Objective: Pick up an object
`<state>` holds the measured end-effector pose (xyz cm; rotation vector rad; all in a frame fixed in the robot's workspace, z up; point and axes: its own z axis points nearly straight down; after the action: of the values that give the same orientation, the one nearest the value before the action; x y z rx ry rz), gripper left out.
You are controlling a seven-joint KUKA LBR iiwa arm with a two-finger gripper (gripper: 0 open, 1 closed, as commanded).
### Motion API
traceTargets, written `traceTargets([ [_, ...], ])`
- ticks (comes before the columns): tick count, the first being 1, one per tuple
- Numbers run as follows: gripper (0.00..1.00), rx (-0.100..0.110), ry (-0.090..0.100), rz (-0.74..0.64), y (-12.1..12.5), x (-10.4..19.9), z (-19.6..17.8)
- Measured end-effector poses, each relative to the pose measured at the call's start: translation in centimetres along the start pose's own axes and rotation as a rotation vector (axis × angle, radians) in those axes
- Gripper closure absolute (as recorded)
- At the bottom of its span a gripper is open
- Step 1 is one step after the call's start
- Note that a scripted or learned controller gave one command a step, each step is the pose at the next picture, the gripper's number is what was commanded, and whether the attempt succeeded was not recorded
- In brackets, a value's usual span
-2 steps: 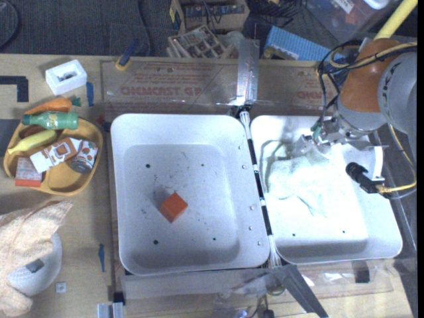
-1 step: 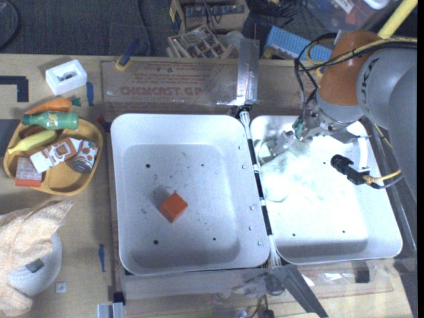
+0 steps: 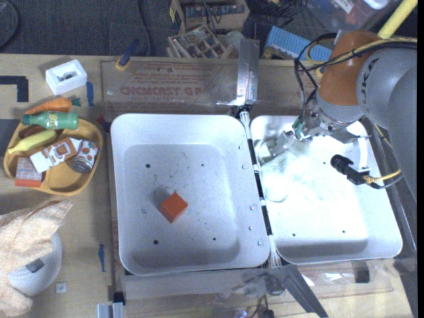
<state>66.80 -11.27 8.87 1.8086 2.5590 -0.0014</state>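
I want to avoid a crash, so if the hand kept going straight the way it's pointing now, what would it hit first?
Probably the floor of the right bin. The hand hangs over that bin's upper left corner, pointing down and left, close to the rim shared with the left bin. Depth is unclear, so that rim could come first.

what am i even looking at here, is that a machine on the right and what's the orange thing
Yes. The big grey shape with the orange band is a robot arm, reaching in from the right. One camera fixed above the bench looks down at a slant. The arm's two-finger gripper hovers over the right shallow white bin; nothing can be seen held in it. The small orange cube lies alone in the left shallow white bin, the one thing there to pick up. On the far left sits a yellow bowl of toy food, apart from the bins.
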Motion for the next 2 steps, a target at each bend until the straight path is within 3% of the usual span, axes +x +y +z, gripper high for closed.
traceTargets([
  [2, 0.00, 0.000, 0.002, -0.050, 0.05, 0.75, -0.02],
])
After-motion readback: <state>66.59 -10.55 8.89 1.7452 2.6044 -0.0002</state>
